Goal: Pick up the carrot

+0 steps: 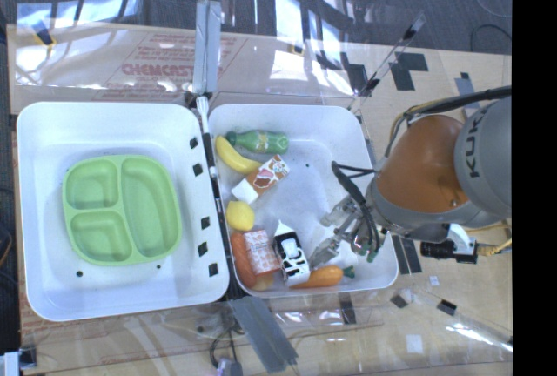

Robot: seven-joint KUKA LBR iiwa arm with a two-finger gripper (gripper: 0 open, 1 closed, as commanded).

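Your carrot (318,278) lies at the lower edge of the right bin (365,144), in the lower right of the frame, flat on its side with its green stub toward the right and its tip toward the left. The hand (335,239) hangs just above and left of it, its metal fingers (324,254) a little apart with nothing between them.

The main risk, as you can judge from the layout, is crowding. The carrot sits close against the bin's lower wall, so one finger may strike the rim or find no room behind it. Its left end lies just beside a black-and-white carton (292,257), and that touches an orange snack packet (259,254); a closing finger could catch the carton instead. The carrot is smooth, tapered and round, so it may roll or squirt out if you pinch it off-centre or near the thin tip.

Further up and left lie a lemon (240,216), rounded and glossy, a small red-and-white box (268,175), a curved banana (233,156) and a green bottle (258,141) on its side. The bin itself is slick white plastic, offering little friction. In the left bin (35,191) rests a pale green divided plate (122,209), well apart from the work. Clear sheeting covers the surface (470,322) around both bins.
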